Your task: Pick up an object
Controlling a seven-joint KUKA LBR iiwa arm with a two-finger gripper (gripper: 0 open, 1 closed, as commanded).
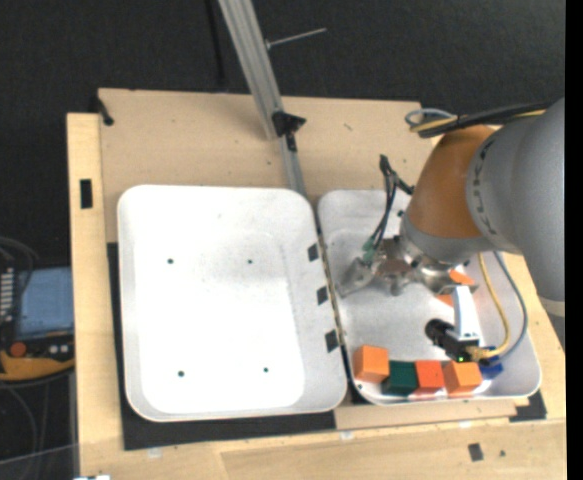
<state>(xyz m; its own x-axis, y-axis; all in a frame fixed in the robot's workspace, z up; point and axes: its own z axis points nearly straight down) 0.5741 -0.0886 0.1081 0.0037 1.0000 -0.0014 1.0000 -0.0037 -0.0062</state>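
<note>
Half hiding the right bin under the grey arm, reaching in from the view's right with the orange band showing above the wrist. Hanging the claw over that bin's floor, near the rim bordering the left bin. Failing to tell whether standing wide or narrow: metal parts blurring together at this slant.

Finding the things to pick up in the same bin, well apart from the claw, toward the near rim and below the claw in the view. Counting a row of small blocks lying there along the rim: leftmost orange block sitting nearest the claw, almost straight below it; green block just beside that one, farther right; middle orange block and last orange block following side by side, farther right again; blue piece ending the row, farthest from the claw, too small to name more closely.

Seeing the left bin lying on the claw's other side, beyond the shared rim, showing four small dark dots on its white floor. Noting a metal rail slanting down from the view's top toward the gap between the bins, behind the claw. Noting the pale wooden worktop carrying both bins, and a blue box with cables sitting off the worktop's edge, beyond the left bin and far from the claw.
</note>
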